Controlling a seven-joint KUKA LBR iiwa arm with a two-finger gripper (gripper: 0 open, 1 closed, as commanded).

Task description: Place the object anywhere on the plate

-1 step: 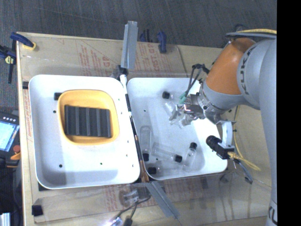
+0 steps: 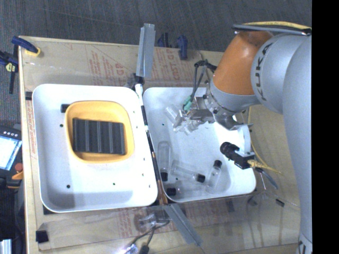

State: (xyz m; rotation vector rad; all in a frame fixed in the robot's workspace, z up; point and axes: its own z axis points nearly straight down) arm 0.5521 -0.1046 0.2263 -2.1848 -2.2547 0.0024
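Where the grey arm (image 2: 280,73) curves, black letters read "KUKA".

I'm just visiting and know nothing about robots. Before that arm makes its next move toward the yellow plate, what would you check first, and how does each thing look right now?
1. Plate sits flat in the left bin: ok.
2. Plate has room: cannot tell; a dark ridged insert covers its middle.
3. Gripper is over the right bin: ok.
4. Object held between the fingers: cannot tell; clear shapes blur there.
5. Clear vials remain to pick: ok.
6. Object on plate: not ok yet.
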